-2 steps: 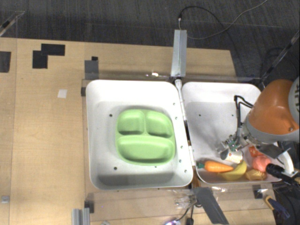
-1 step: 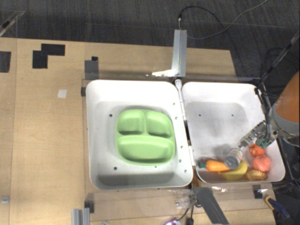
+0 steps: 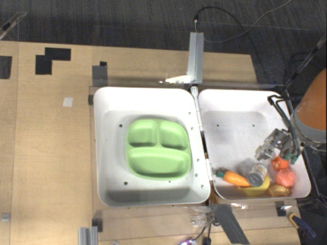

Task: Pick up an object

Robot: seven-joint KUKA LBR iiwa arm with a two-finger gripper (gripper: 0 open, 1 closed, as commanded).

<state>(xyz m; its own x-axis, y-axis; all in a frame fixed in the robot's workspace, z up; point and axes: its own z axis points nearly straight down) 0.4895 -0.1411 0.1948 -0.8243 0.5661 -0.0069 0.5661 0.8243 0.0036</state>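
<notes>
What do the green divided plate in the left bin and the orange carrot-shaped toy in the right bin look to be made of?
The green divided plate looks like moulded plastic with a matt finish: even colour, soft rounded compartment edges, no sharp glints. The orange carrot-shaped toy also looks like plastic, slightly glossier, with a uniform bright colour and a green tip; it is too small to rule out rubber.

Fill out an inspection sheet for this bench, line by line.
Surface: wooden bench bearing two white bins side by side.
Job's things: carrot, banana, small can, red and orange toys, all at the right bin's near end.
Clutter: green divided tray in the left bin.
Grippers: gripper low over the right bin, above the toys.
Cables: black cable behind the bins.
Surroundings: dark carpet.
</notes>
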